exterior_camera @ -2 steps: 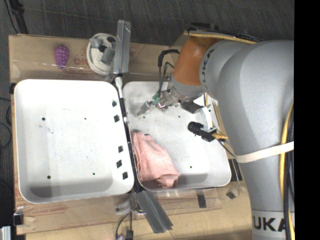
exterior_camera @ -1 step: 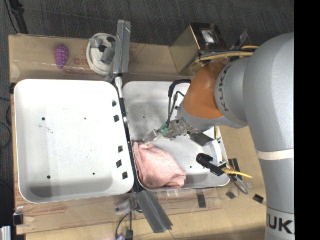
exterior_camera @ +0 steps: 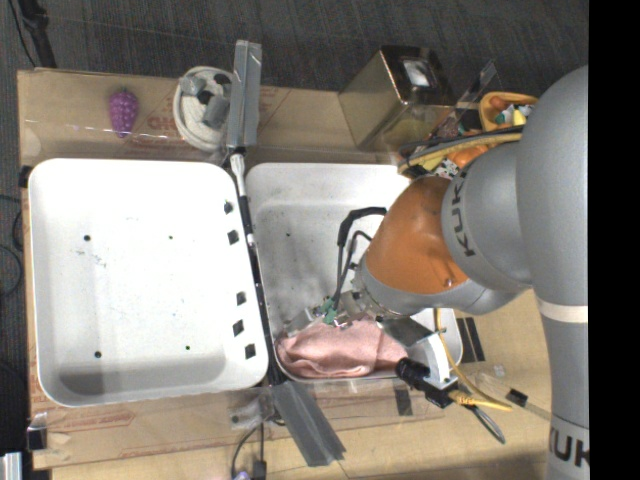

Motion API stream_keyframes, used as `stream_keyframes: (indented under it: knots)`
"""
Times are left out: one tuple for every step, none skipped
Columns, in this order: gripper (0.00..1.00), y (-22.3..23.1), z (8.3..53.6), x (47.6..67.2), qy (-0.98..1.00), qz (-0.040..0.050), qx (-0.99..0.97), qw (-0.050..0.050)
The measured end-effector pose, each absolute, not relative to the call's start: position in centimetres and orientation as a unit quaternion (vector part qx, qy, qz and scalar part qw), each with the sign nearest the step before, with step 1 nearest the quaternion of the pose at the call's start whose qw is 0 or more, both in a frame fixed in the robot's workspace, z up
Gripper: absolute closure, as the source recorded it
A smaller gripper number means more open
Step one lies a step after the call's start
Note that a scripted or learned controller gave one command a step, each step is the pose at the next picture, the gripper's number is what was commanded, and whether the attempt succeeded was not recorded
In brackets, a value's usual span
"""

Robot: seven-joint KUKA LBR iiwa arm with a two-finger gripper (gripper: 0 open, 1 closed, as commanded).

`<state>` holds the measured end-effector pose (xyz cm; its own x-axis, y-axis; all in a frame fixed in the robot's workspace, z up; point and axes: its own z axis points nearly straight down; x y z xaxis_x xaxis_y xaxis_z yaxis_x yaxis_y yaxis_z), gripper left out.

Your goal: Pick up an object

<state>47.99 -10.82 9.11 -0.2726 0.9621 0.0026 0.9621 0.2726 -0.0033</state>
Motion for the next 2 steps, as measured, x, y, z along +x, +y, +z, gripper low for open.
stream_keyframes:
  knots:
    - [0.00, -12.2, 13.4, 50.2, -0.697, 0.0009, -0.717, 0.001]
    - [0.00, -18.2, 13.8, 49.4, -0.718, 0.0004, -0.696, 0.001]
